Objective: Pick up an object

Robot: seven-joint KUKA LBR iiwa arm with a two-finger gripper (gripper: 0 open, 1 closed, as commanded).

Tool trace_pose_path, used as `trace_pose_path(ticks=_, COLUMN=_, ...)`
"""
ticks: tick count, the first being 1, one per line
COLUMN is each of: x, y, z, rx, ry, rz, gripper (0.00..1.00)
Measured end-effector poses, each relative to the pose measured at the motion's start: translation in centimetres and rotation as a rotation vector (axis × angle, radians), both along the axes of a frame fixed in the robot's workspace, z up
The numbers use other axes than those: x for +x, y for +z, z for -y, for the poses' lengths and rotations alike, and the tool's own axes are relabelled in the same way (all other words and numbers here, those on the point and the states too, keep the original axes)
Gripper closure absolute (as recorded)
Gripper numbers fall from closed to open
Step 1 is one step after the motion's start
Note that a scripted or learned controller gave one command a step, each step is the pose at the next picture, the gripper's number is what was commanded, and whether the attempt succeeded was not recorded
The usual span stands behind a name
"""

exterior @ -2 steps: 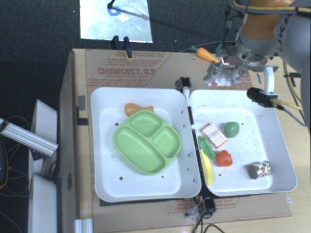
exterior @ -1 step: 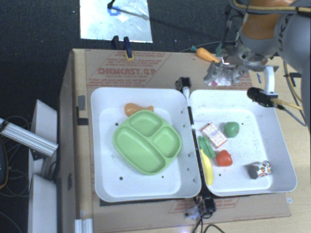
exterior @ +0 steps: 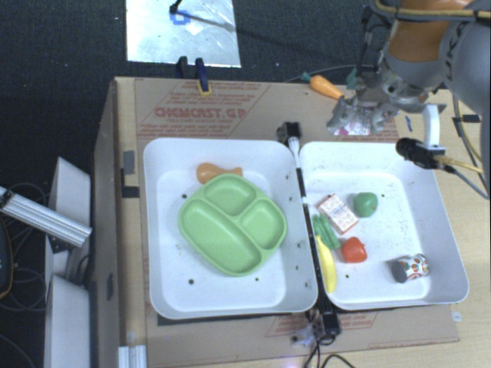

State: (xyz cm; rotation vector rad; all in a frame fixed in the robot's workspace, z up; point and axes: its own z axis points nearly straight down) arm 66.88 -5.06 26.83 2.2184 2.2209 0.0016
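Objects for picking are gathered in the right bin, all below the pincer, which is seen hanging above the bin's far rim, over the cardboard sheet. Whether the pincer is apart or together cannot be told, since its tip is a blurred grey-and-pink mass. Nearest beneath it lie a green round item and, just to that item's left, a small carton with red-and-white print too small to be read. Further below are found a red item, a green strip and a yellow banana-like piece along the bin's left wall. A small patterned cup is lying on its side toward the near right corner. Well to the pincer's lower left, in the left bin, a green divided plate is resting beside an orange piece. Red lettering is printed on the cardboard, partly legible as "CHEMCAST"
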Motion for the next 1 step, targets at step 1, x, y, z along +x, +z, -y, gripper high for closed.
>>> trace_pose_path(ticks=1, x=0.01, y=-0.5, z=-2.71, rx=0.001, ry=0.003, rz=0.0, gripper=1.0)
